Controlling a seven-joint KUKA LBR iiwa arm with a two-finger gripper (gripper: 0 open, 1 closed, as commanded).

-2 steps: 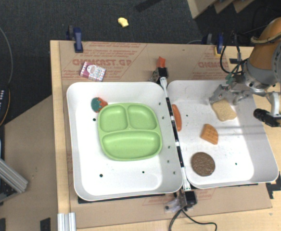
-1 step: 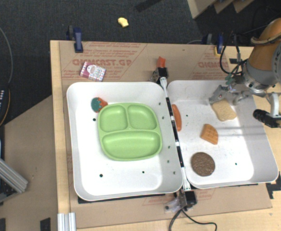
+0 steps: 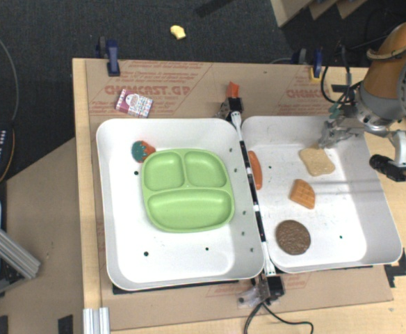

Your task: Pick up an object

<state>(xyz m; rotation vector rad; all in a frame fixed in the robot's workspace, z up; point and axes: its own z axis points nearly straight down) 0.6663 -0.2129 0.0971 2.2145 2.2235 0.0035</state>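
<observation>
Toast-shaped piece (image 3: 317, 161) is taken as the nearest candidate for the pick; it lies flat in the upper part of the right bin (image 3: 370, 214), just beside the gripper (image 3: 334, 132). Largest in the scene are the two white bins: the left bin (image 3: 119, 207) is occupied by a green divided plate (image 3: 187, 189), with a small round red-and-green item (image 3: 142, 150) touching the plate's upper left corner. In the right bin, a dark brown disc (image 3: 293, 236) is found near the lower edge, an orange waffle-like piece (image 3: 302, 193) between disc and toast piece, and a slim orange sausage-like piece (image 3: 256, 170) against the wall shared with the left bin. The gripper is positioned low over the upper right bin; whether it is open or closed cannot be told, and nothing is seen held by it. The toast piece is judged light, thin and probably rigid, so a grasp across its two opposite long edges is advised, since a flat item may slip or be pushed aside
</observation>
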